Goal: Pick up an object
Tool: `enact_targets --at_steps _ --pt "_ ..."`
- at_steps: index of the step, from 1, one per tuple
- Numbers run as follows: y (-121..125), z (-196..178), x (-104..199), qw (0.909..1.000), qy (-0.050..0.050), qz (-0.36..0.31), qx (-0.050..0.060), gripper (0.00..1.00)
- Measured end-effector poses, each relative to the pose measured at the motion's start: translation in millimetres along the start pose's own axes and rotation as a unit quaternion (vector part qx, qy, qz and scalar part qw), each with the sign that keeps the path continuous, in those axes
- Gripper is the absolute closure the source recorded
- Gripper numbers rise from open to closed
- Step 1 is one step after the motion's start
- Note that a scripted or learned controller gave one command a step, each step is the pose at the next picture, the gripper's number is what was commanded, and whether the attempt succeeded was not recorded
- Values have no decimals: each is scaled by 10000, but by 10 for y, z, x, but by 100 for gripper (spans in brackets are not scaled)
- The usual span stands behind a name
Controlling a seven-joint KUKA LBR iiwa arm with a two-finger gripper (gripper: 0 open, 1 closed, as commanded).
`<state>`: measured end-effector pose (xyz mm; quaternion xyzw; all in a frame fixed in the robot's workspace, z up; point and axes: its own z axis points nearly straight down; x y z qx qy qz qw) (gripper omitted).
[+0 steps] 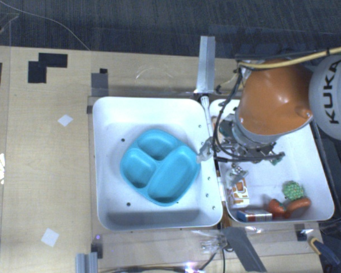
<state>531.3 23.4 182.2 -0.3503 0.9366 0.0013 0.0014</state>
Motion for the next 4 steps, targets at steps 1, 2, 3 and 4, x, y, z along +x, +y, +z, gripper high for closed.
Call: enact_targets --at_steps 1,2,3,4 --pt "-363 -9 -581 9886 -14 -1503 3 0" --pt "-284 -4 457 9742 4 -2257 -2 0" --pt "76 3 500 9202 3 -3915 -12 0" --pt "-92 361 589 9207 -126 -3901 39 0"
